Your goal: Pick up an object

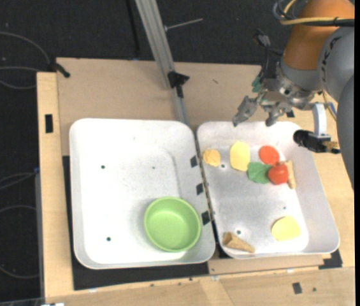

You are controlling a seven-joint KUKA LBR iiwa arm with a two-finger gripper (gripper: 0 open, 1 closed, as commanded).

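The yellow piece [239,156] lies at the far end of the right bin [313,218], crowded by green [257,171] and red [279,173] pieces, so the wide-spread, empty pincer [257,115] above risks nudging neighbours and missing.

On the counter [103,94] two bins sit side by side. The left bin [116,152] holds a bowl [172,224] near its front right corner. The right bin [243,203] holds clustered toy foods [259,161] at its back, a cone-shaped piece [238,241] and a round piece [286,229] at its front. The end effector [256,116] hangs above the right bin's back edge.
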